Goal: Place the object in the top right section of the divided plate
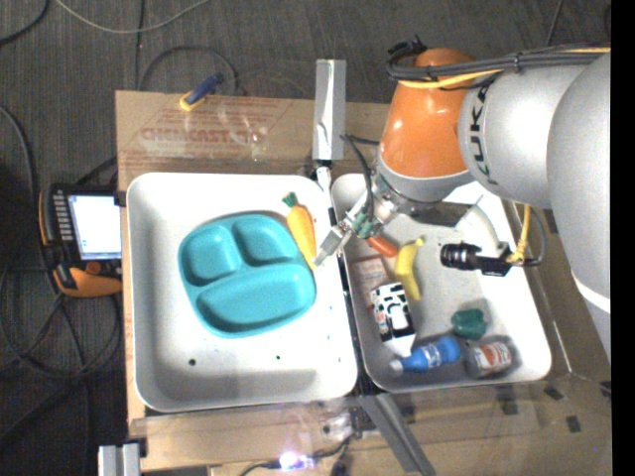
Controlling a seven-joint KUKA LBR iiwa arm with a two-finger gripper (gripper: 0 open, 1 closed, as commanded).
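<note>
A teal divided plate (223,310) lies in the left white bin (159,365), with two small sections at the top and one large section below. An orange carrot (301,226) with a green top lies along the plate's upper right rim, just outside the top right section (266,238). My gripper (335,241) hangs over the seam between the two bins, slanting down and left, its tip right next to the carrot's lower end. Whether it touches the carrot is unclear.
The right bin (531,360) holds a yellow banana (408,268), a black-and-white box (394,310), a blue bottle (429,355), a green object (468,320) and a can (488,355). The arm's orange band (422,137) looms over that bin's top.
</note>
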